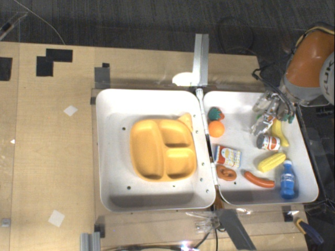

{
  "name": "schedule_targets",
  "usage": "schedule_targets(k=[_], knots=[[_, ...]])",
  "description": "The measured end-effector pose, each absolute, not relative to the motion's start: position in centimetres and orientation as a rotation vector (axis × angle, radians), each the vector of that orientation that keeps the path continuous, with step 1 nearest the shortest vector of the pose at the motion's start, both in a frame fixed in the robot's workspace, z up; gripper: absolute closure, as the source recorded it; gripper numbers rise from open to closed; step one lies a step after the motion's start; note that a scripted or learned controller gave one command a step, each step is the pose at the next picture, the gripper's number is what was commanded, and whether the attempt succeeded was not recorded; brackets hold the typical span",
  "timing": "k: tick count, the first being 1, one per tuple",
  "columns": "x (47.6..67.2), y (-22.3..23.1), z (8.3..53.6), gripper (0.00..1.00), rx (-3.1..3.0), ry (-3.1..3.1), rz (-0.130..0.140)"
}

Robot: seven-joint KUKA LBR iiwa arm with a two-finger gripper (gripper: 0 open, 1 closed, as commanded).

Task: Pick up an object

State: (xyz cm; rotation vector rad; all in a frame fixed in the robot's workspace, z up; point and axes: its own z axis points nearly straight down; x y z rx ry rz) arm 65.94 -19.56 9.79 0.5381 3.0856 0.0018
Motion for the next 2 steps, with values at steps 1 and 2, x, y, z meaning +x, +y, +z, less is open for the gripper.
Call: schedule_targets(k=[1, 2], knots=[[64.9, -19.4, 8.9, 0.00, 1.004, 2.963, 0.003], [66.2, -19.7, 8.8, 0.00, 1.280, 2.880, 0.014]])
